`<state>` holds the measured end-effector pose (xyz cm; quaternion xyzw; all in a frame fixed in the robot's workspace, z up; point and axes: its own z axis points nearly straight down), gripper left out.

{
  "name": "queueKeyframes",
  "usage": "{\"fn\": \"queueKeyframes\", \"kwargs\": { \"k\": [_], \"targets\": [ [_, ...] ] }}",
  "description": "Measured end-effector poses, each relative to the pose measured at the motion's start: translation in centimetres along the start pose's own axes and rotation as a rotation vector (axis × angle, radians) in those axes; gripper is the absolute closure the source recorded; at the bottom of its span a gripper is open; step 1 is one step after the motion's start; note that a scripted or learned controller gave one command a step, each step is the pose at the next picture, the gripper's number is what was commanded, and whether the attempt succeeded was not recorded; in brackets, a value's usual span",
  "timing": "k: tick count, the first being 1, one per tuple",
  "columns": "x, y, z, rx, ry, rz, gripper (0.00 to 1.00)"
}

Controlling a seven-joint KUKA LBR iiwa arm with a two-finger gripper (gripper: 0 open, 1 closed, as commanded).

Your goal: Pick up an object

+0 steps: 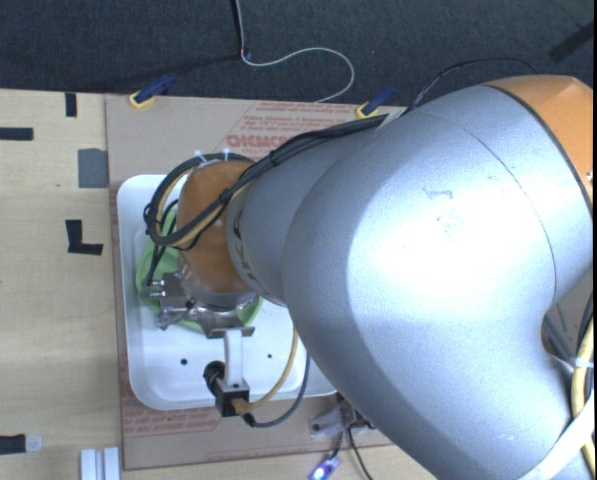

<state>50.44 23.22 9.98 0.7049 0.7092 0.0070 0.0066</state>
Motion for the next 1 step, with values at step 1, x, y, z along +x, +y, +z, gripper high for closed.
{"fn": "queueKeyframes", "kwargs": {
  "k": [1],
  "targets": [
    [0.10, 4.72, -30.30, 0.002, 0.006, 0.003, 1.00]
  ]
}}
